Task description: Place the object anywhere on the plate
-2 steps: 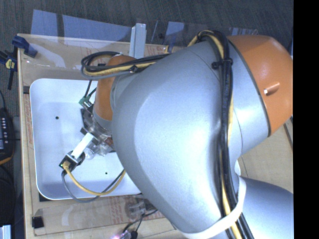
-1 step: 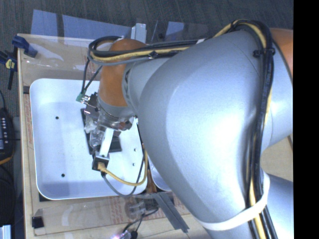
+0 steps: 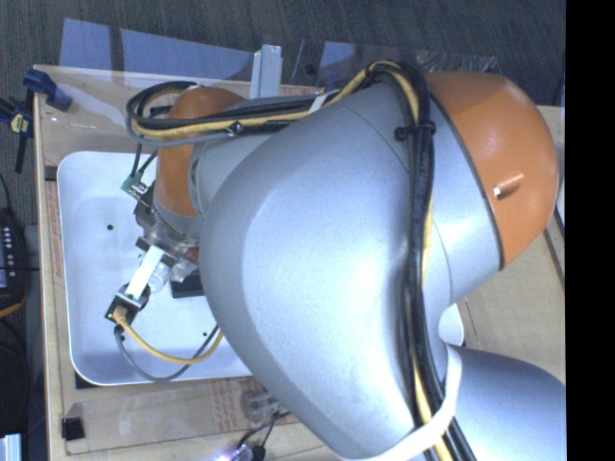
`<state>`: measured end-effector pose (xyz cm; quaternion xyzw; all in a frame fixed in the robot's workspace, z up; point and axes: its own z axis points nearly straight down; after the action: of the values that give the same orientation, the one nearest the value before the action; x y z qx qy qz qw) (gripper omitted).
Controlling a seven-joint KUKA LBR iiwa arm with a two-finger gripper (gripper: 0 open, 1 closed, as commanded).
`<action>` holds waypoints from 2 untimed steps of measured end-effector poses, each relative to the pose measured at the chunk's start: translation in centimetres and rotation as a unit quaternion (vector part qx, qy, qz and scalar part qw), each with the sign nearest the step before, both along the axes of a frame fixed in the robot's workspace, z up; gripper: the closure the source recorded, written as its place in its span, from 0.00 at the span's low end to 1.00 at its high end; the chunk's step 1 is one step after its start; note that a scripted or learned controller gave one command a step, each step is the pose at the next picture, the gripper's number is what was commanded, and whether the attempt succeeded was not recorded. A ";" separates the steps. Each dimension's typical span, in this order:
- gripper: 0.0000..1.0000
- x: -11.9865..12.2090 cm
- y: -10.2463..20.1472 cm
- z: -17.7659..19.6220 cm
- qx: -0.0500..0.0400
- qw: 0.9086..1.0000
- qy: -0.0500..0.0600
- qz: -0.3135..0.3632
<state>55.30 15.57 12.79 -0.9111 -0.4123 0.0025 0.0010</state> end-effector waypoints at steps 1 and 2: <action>1.00 -0.2 6.3 9.2 0.001 0.978 0.000 0.207; 1.00 5.0 -3.0 -3.7 0.002 0.946 -0.001 0.323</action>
<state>60.26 12.55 9.11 -0.7291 -0.6844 0.0014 0.0014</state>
